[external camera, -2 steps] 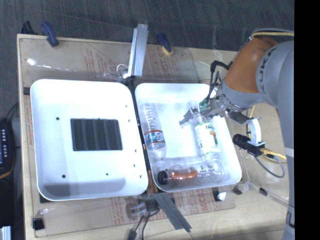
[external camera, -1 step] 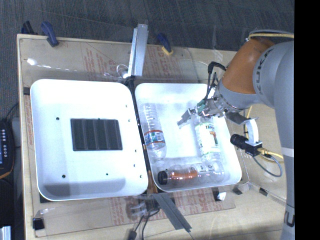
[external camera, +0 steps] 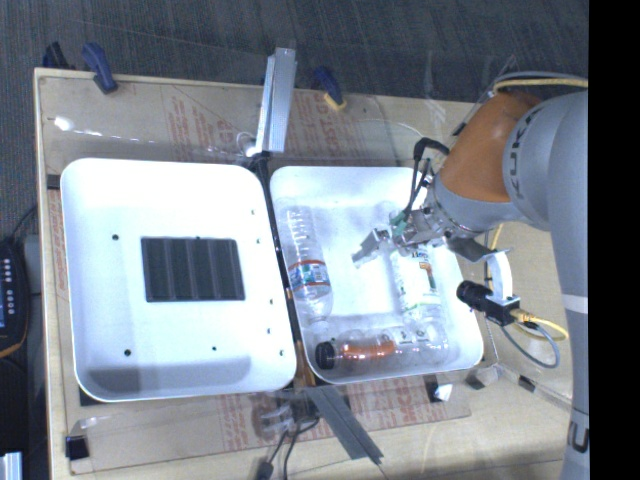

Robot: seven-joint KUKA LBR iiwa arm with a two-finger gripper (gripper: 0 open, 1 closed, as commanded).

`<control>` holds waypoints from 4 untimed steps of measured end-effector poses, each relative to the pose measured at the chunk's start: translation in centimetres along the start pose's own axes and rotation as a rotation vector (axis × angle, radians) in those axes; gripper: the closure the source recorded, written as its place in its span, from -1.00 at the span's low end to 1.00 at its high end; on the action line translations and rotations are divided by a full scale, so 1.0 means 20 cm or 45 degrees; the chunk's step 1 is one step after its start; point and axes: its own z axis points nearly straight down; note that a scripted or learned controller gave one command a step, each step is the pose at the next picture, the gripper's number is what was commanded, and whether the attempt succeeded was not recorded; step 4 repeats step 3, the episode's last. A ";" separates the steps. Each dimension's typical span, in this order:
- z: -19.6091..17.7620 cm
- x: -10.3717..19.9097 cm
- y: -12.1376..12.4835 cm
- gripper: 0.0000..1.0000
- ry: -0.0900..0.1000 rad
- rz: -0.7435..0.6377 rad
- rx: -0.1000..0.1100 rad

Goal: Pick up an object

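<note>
The right bin (external camera: 340,176) holds three bottles. A clear water bottle with a red and blue label (external camera: 305,266) lies along its left wall. A second clear bottle (external camera: 415,290) lies lengthwise near the right wall. A bottle with a black cap and coppery contents (external camera: 368,349) lies across the front wall. My gripper (external camera: 374,245) hangs over the middle of this bin, between the two clear bottles and just by the top of the right one. The view does not reveal anything held in it.
The left bin (external camera: 150,183) carries a dark ribbed rectangle (external camera: 192,268) on its floor. A grey metal post (external camera: 275,98) stands behind the seam between the bins. Blue clamps (external camera: 98,66) grip the bench's back edge. A cable with a yellow loop (external camera: 535,328) hangs right of the right bin.
</note>
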 end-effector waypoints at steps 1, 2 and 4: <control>-0.06 -0.01 0.04 -1.00 0.000 -0.043 -0.003; 0.00 -0.02 0.08 -1.00 -0.001 0.277 -0.003; -0.30 0.11 -0.13 -1.00 0.001 0.278 -0.002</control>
